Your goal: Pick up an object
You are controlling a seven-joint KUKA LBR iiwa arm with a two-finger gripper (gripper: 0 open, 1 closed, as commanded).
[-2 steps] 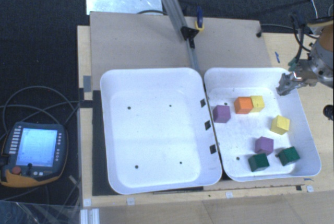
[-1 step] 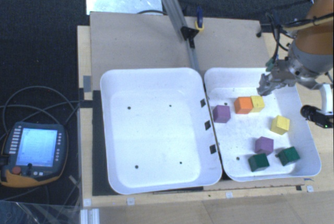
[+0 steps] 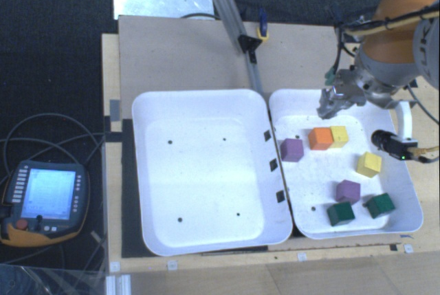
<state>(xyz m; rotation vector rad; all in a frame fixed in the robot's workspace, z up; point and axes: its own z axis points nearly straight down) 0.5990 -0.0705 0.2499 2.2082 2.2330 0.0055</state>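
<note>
Down at the front edge of the right-hand white bin (image 3: 412, 218) I've got two dark green blocks: one (image 3: 340, 213) near the middle of that edge, the other (image 3: 379, 205) just to its right. A purple cube (image 3: 348, 190) sits right behind the first green one, pretty much touching it. Further back there's a yellow cube (image 3: 369, 164) off toward the right wall, on its own.

Mid-bin, an orange cube (image 3: 320, 138) and a smaller yellow block (image 3: 339, 135) are pressed side by side, and another purple cube (image 3: 292, 149) sits near the left wall, a bit apart from the orange one.

My gripper (image 3: 330, 105) is hanging over the back part of that bin, just behind the orange cube, nothing between its fingers as far as I can see. Whether it's spread or closed, I honestly can't tell from this angle.

Left white bin (image 3: 148, 115) has just its bare floor. Grey teach pendant with an orange base (image 3: 42, 201) is off to the far left.
</note>
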